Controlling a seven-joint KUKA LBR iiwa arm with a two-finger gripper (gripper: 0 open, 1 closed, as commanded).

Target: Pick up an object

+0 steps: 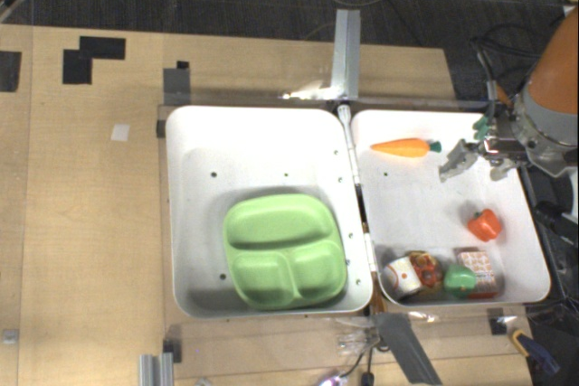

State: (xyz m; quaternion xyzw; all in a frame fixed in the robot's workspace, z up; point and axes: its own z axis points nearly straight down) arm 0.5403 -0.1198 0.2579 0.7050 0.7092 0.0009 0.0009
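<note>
The grey arm (552, 104) reaches in from the right, its gripper (474, 160) open and holding nothing.

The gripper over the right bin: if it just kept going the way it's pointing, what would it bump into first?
The gripper seems to point down-left, so it would probably meet the bare white floor of the right bin. The toy carrot lies just beside that line; depth is unclear.

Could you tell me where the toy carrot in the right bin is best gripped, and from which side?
Grip the toy carrot across its thick orange middle, coming straight down from above. It lies flat, lengthwise left to right, green tip toward the end effector, with bare floor of the right bin around it, so fingers should fit either side.
</note>
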